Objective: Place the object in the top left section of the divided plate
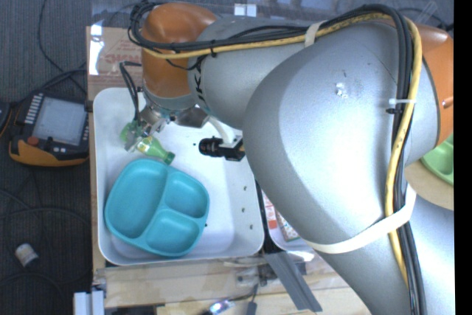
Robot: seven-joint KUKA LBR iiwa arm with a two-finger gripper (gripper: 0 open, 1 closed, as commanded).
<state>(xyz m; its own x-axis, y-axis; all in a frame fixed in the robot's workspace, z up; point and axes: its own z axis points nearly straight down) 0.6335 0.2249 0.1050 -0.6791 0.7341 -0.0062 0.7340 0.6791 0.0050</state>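
Left white bin (110, 114) holds a teal divided plate (156, 206), three sections, sitting in the bin's lower half, tilted a bit in view. Green translucent object (151, 146), bottle-like, lies just above the plate's top edge on the bin floor, close to the rim, not inside any section. Gripper (141, 130) is right over the object's upper end, arm coming in from the right of the plate with its orange band (171, 48) above. Fingers look closed around the green object's upper part, but their tips are small and partly hidden, so the grip is not certain. A black small part (220, 149) sticks out from the arm to the right of the object, above the plate's right side. Handheld pendant (51, 127) with screen lies on the floor well left of the plate. Right bin mostly covered by the grey arm (332, 129). Some printed paper (276, 221) shows at the desk just right of the plate's bin.
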